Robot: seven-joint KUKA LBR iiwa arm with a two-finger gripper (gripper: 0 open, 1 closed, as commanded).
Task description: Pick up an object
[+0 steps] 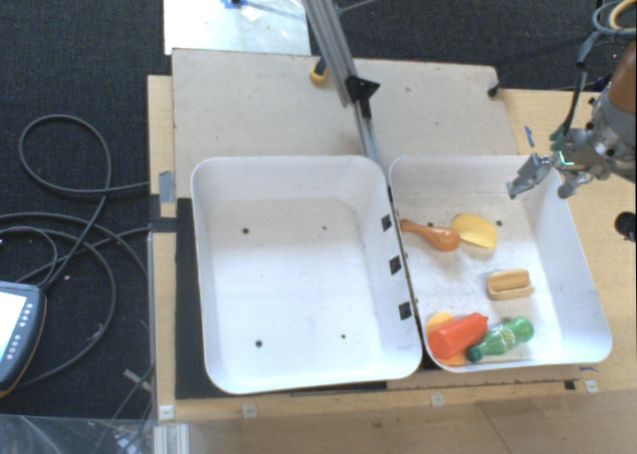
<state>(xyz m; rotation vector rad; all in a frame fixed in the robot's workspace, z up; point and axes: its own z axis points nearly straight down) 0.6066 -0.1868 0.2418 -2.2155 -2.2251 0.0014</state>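
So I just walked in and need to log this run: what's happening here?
A robot arm reaches in from the right, its gripper hovering over the right bin's upper right edge, holding nothing. The toys lie untouched in that bin: a brown spoon, yellow piece, hot dog, orange item and green bottle.

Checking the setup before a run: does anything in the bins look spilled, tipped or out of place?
Nothing stands out. The toy hot dog, green bottle and the other toys lie loose inside the right bin; none hangs over its rim.
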